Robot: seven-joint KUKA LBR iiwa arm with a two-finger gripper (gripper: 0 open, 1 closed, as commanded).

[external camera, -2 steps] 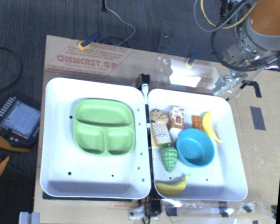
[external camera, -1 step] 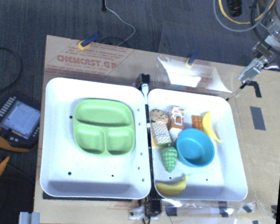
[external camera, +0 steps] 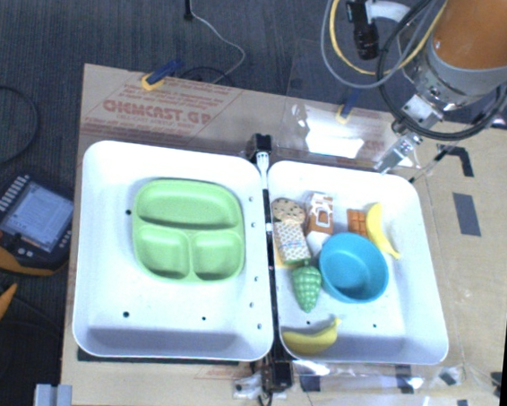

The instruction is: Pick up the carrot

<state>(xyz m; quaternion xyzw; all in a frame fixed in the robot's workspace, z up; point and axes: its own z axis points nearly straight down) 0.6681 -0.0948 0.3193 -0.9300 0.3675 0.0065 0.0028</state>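
1. Board [external camera: 155, 111]: brown sheet under both bins. Red print at far left reads approx. "CHEMCAST GP"; a 2nd, smaller line below it is too faint to read.
2. Carrot [external camera: 356, 221]: small orange piece in the right bin [external camera: 423, 301], far side. It lies betw. the small carton [external camera: 320, 212] on its left and a yellow banana [external camera: 377, 227] touching its right; the blue bowl [external camera: 353, 267] sits just near of it. ID by colour only; shape hard to make out.
3. Small carton: label has orange and white patches, text too small to read.
4. Gripper [external camera: 401, 152]: above the far rim of the right bin, outside its wall, apart from the carrot. Nothing seen in its grasp; whether released or clenched can't be made out.
5. Arm [external camera: 478, 36]: orange band at far right, w/ looped cables [external camera: 343, 36] beside it.
6. Other right-bin items: a round cookie [external camera: 287, 212] and a speckled pack [external camera: 291, 241] along the left wall, a green knobbly piece [external camera: 308, 287] touching the bowl's left, and a 2nd banana [external camera: 310, 335] at the near wall.
7. Left bin [external camera: 95, 253]: holds a green 3-compartment tray [external camera: 188, 229].
8. Floor, left: hand pendant [external camera: 31, 224] w/ lit screen, text unreadable; a small orange object [external camera: 0, 302] lies near of it.
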